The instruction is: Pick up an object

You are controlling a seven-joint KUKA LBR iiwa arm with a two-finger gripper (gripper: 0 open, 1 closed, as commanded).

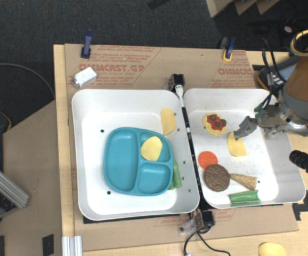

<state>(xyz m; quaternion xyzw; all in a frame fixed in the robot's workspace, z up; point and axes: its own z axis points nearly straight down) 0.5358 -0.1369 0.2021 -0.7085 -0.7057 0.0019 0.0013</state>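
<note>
In the right bin (282, 196), nearest the camera, lie a green piece (244, 197), a brown cookie (216, 177) and a cone (243, 181). Beyond them the yellow wedge (237, 146) sits just under the gripper (245, 128), whose fingers probably stand apart and empty. The wedge looks light, rigid and smooth: pinch its flat sides.

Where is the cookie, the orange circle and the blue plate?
Cookie (216, 177): camera view, middle of its brown top.
Orange circle (208, 158): camera view, its centre.
Blue plate (121, 161): camera view, big left compartment.
</note>
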